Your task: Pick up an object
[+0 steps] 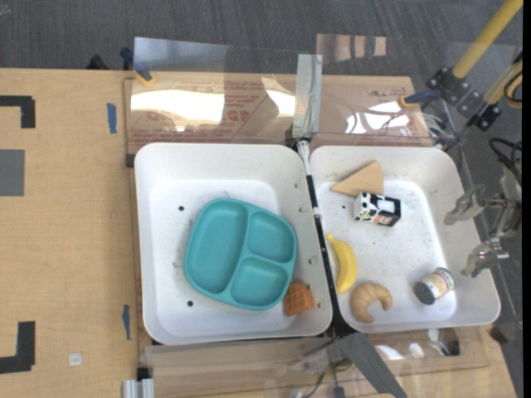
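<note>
Right bin (448,168) holds what I could pick: tan wedge (361,177) at top, black-and-white carton (377,210) below it, banana (343,259), croissant (370,298), small can (433,286) lower right | left bin (158,181): teal divided plate (241,254), orange piece (299,298) | gripper state: I cannot tell

A robotics lab: taped plywood bench (58,222), white bins (158,172), clear plastic shields (216,89).
</note>
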Controlling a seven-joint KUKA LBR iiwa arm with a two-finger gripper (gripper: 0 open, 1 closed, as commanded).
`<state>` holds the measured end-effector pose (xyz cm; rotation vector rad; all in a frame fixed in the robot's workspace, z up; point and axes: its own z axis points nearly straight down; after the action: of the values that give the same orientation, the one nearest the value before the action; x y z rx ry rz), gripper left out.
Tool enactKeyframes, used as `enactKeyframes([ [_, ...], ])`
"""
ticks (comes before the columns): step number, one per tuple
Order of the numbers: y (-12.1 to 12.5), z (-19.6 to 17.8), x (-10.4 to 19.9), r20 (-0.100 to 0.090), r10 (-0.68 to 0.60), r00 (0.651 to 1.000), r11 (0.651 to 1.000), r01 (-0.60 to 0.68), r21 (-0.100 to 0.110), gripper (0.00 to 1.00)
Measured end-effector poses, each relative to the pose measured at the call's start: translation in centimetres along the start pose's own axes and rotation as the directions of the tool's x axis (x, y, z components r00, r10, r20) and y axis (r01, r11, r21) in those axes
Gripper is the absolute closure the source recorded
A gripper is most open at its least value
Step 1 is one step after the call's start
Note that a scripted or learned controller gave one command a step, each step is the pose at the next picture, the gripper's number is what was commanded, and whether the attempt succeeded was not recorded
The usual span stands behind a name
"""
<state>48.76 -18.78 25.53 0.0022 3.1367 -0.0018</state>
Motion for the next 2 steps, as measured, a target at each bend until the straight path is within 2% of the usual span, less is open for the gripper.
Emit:
enactKeyframes([
  [1, 1.67, -8.26, 0.51, 0.010, 0.054, 0.999, 0.999, -0.054, 0.002, 0.00],
  [2, 1.66, -7.91, 0.59, 0.002, 0.055, 0.998, 0.998, -0.055, 0.001, 0.00],
])
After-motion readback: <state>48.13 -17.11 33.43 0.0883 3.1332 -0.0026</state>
